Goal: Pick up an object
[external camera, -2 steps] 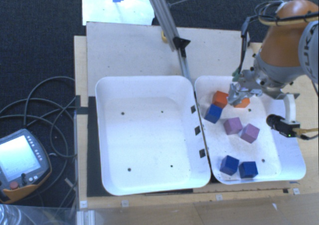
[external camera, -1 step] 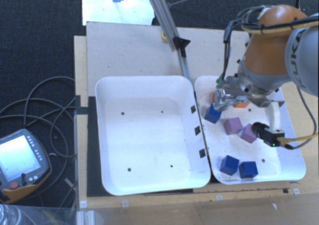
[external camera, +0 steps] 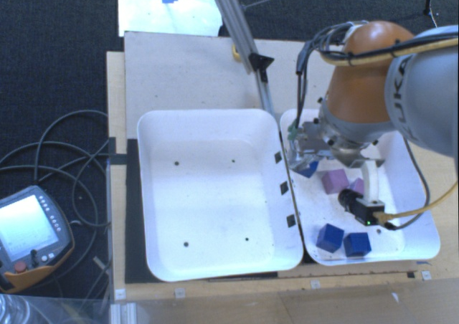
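Tool (external camera: 303, 152) low over blue block (external camera: 309, 168), centre-right, beside bin wall (external camera: 284, 172); finger state unreadable. Risk: wall contact, missed grasp.

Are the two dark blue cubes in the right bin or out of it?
In. Both blue cubes sit inside the right bin, near its front edge.

bright, even overhead light, glare on the white bins (external camera: 208, 122), soft shadows, slightly soft focus throughout
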Controlling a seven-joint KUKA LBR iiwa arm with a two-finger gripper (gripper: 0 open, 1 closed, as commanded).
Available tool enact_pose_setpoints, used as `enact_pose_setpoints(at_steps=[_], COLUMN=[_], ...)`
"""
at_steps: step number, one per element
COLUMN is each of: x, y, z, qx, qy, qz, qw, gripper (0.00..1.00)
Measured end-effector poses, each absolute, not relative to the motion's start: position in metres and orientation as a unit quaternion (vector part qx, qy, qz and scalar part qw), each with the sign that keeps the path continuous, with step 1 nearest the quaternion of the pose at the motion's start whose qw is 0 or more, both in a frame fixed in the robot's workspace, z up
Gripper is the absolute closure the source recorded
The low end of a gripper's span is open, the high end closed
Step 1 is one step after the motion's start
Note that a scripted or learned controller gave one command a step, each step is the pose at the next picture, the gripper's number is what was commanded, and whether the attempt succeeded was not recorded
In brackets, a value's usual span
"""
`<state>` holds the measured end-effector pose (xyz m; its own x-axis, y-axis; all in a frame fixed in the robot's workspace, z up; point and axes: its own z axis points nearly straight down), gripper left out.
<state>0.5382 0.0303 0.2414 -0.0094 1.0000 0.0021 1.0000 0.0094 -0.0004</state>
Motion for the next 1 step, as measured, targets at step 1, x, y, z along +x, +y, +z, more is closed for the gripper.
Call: enact_pose_setpoints(at_steps=[1], x=[0.5222], y=[0.0725], z=[0.2423], qx=[-0.703], qy=[-0.711], qz=[-0.0008], qw=[0.001], gripper=[1.0])
